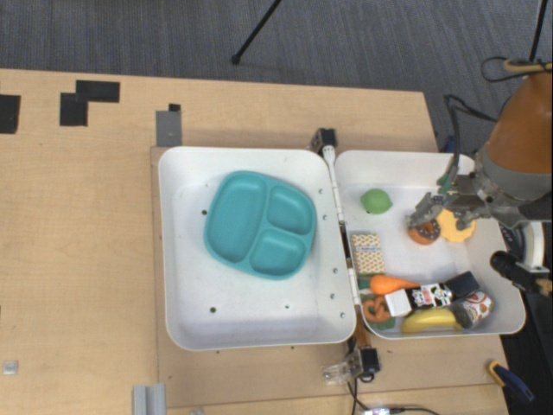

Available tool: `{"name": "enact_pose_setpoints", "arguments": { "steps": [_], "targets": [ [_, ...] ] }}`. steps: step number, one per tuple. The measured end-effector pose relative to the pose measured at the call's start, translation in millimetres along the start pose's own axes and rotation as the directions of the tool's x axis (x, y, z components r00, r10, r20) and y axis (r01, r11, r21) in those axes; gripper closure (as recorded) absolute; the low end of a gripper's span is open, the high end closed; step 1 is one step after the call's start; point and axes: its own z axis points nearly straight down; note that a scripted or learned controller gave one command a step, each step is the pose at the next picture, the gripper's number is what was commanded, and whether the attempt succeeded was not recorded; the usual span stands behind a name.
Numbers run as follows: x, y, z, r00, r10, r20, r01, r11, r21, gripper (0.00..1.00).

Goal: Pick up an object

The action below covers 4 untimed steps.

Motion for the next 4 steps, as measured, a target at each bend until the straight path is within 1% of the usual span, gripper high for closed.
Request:
{"name": "enact_pose_setpoints", "arguments": {
  "steps": [1, 2, 3, 4],
  "targets": [
    [-30.2, 84.5, 78.5, 1.000, -0.001, 0.000, 0.001, 1.000, 0.001, 0.00],
    [-54.8, 27.9, 110.2, 1.000, 0.002, 0.001, -0.002, 1.000, 0.001, 0.00],
    [-68.1, 88.6, 119.9, 1.000, -0.001, 0.002, 0.001, 1.000, -0.003, 0.00],
    [-81.8, 124.5, 93.3, 1.000, -0.003, 0.002, 0.003, 1.000, -0.005, 0.00]
  ]
}}
